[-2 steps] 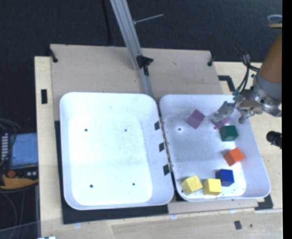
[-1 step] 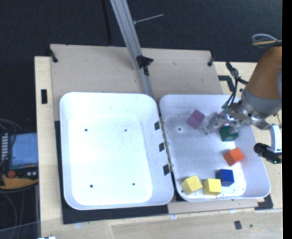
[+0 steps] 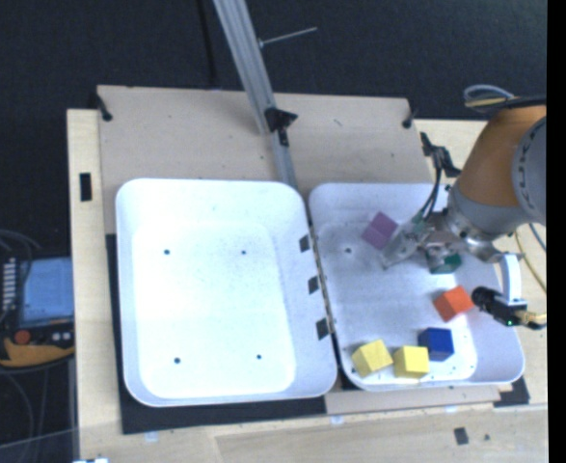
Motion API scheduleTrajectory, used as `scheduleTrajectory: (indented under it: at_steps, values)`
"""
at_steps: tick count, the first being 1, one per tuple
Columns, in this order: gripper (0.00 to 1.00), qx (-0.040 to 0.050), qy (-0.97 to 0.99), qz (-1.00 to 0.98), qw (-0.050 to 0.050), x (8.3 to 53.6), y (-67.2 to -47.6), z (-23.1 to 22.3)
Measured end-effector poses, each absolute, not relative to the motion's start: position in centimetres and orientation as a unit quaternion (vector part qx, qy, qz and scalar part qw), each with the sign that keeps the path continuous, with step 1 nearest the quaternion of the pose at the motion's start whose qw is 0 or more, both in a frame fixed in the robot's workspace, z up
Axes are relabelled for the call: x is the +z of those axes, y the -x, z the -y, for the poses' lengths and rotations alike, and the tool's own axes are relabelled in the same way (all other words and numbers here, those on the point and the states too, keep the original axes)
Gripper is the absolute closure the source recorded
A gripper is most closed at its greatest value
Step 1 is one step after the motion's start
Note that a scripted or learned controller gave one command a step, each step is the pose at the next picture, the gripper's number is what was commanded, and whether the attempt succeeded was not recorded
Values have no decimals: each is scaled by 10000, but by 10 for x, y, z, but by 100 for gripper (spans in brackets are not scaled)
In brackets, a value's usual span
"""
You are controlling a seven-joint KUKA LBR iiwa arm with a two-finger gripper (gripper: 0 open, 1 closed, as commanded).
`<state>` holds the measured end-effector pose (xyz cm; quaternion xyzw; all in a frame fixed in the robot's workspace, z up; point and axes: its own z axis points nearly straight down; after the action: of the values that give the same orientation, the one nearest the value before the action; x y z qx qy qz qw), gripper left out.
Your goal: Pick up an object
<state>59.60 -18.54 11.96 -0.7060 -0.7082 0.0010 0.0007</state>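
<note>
The right bin held a purple block near its top, beside the gripper; orange, blue and two yellow blocks lay lower down.

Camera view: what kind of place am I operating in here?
Likely a robotics lab grasping bench: two white bins on a board, coloured blocks such as the purple block, and a control pendant with loose cables at the bench's edge.

Two yellow blocks, three others
</note>
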Motion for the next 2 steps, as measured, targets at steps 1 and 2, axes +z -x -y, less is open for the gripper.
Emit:
scheduleTrajectory:
  at_steps: [1, 2]
  values:
    - [100, -10, 7080, 7062, -28, 134, -597, 188]
    - [100, -11, 7089, 7053, -31, 178, -598, 194]
